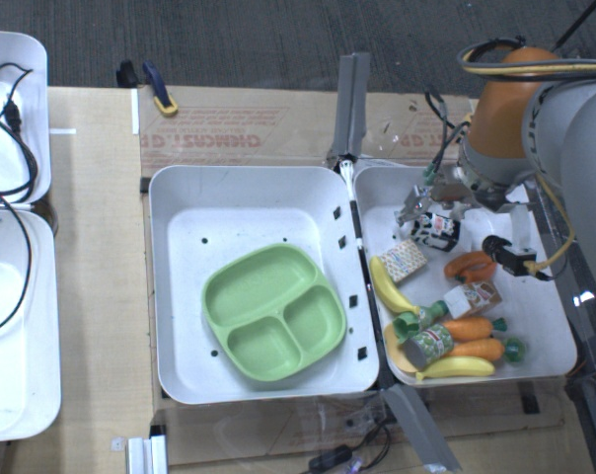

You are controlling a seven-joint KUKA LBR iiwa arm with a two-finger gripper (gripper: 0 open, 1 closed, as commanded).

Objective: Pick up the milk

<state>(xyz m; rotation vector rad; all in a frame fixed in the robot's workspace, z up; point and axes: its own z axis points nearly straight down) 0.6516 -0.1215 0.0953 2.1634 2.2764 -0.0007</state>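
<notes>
Grey two-finger hand, finger state indeterminable, poised at the small black-and-white milk carton, which lies beside it in the right white bin, apparently approaching to grasp.

At centre you see a pale green plate; at right, a black-and-white blotched milk carton (cow-patterned), orange carrots, yellow bananas.
</notes>
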